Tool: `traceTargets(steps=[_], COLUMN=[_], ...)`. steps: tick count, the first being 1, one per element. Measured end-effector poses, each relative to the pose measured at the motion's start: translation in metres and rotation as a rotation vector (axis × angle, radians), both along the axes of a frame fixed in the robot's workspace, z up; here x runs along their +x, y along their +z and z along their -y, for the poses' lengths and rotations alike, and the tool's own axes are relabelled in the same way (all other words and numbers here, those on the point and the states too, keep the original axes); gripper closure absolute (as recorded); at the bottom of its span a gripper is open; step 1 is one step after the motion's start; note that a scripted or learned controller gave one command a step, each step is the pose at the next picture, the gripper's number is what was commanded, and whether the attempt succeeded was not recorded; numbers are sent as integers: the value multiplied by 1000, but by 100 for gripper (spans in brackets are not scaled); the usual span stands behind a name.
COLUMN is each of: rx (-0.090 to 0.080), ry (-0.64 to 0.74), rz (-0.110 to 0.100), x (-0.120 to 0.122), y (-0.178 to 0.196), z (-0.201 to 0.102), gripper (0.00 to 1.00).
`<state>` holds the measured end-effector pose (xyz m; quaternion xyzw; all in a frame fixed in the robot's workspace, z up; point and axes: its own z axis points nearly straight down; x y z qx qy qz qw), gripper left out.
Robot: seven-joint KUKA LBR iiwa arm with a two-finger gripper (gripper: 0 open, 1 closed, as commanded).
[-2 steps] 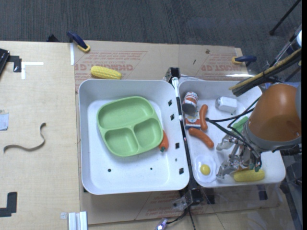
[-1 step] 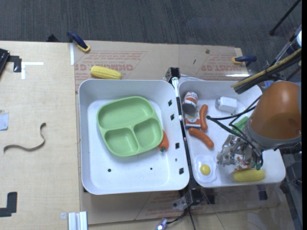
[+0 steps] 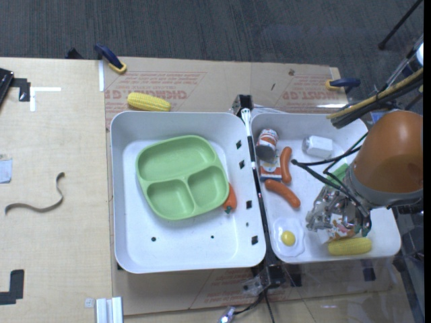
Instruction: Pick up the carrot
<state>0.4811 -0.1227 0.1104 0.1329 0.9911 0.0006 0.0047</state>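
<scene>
The carrot (image 3: pixel 231 198) is small and orange with a green end. It lies in the left bin (image 3: pixel 128 247), tucked against the right edge of the green divided plate (image 3: pixel 182 176). My gripper (image 3: pixel 333 217) hangs low over the right bin (image 3: pixel 384 247), well to the right of the carrot, close above a yellow corn cob (image 3: pixel 349 246). The orange wrist band (image 3: pixel 394 153) sits over it and hides much of it.
The right bin also holds a small can (image 3: pixel 267 144), two reddish sausages (image 3: pixel 283 192), a fried egg (image 3: pixel 288 237) and a white block (image 3: pixel 318 145). Another corn cob (image 3: pixel 149 101) lies on the cardboard behind the left bin. Cables (image 3: pixel 377 99) run across the back right.
</scene>
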Motion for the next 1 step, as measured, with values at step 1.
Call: traceTargets(steps=[1], rx=[0], ry=[94], rz=[-9], x=[-3], y=[-19], z=[-5], gripper=[100])
